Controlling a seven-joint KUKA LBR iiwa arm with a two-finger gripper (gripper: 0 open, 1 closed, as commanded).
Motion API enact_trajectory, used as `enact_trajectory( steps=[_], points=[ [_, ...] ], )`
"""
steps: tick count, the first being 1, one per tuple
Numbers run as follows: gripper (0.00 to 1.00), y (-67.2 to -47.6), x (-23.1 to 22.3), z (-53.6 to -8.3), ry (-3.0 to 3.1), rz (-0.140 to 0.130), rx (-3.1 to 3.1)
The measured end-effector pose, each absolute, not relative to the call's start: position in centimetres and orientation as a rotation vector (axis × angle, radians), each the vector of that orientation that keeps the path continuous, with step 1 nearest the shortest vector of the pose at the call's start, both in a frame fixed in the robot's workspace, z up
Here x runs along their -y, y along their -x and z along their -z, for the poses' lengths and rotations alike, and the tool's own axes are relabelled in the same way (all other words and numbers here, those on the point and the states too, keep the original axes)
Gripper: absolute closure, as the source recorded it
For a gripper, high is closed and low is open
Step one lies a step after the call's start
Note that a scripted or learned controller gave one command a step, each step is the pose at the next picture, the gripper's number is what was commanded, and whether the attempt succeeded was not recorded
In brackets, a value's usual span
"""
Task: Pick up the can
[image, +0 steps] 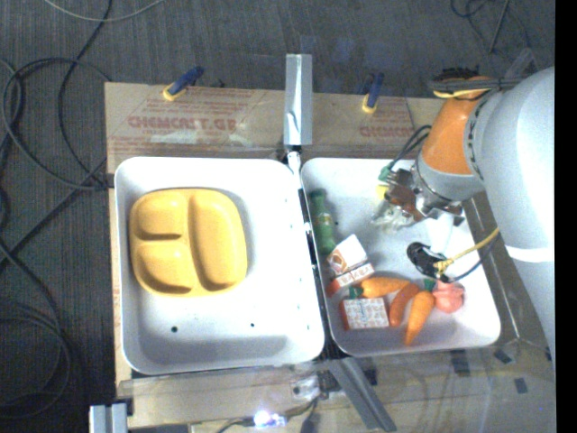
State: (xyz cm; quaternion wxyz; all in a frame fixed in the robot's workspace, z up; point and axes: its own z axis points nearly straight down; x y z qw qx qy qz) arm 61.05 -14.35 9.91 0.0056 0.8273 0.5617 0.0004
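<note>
A short can [348, 255] with a white label and a reddish round end lies on its side near the middle of the right bin [487, 327]. My gripper [395, 209] hangs low over the upper right part of that bin. It is to the right of the can and a little further back, clearly apart from it. Nothing shows in its grasp.
A dark green bottle [321, 221] lies along the right bin's left wall. Two carrots [386, 287] [418, 311], a red-patterned small box [363, 314] and a pink-red thing [448, 297] crowd the front of that bin. The left bin [270, 332] holds a yellow divided plate [189, 239].
</note>
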Motion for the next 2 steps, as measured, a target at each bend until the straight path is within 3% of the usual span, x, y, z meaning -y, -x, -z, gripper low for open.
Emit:
enact_trajectory(
  steps=[1,2],
  points=[
    [1.0,-64.88,10.88,-9.09,-2.533,-0.008,-1.84],
    [0.0,-64.87,10.77,-8.99,-2.533,-0.008,-1.842]
  ],
)
